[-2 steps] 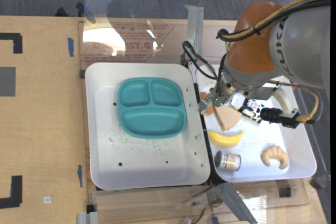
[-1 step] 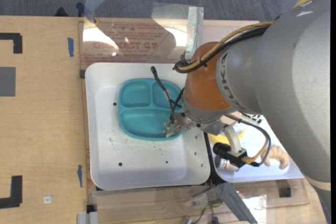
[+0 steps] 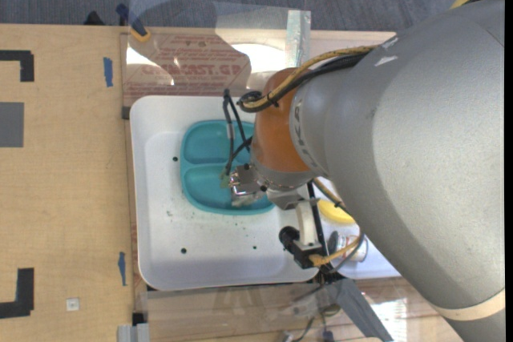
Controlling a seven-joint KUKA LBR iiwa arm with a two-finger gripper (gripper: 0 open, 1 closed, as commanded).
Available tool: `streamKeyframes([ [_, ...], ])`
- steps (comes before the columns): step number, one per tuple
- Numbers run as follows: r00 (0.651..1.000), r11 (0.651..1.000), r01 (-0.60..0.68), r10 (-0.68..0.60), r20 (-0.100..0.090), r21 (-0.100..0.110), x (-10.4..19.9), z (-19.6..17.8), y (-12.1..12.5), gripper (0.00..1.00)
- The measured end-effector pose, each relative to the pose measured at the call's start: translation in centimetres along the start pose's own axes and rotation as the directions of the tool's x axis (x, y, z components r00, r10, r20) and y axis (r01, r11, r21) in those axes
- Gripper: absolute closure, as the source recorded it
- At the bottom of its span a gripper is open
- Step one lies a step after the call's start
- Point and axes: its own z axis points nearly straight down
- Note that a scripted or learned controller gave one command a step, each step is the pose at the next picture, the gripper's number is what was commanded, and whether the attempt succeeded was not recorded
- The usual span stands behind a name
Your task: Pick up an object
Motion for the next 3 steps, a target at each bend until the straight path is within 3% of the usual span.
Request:
streamKeyframes([
  [1,0.905,0.905,-0.425,0.425,0.010,0.022,2.0,-7.5,-4.5,1.00],
  [2,0.642,0.642,-0.767,0.766,0.021,0.018,7.8,-10.4,-4.0,1.00],
  [3,0.307,0.307,-0.952,0.951,0.025,0.008,8.9,-11.0,-3.7,1.00],
])
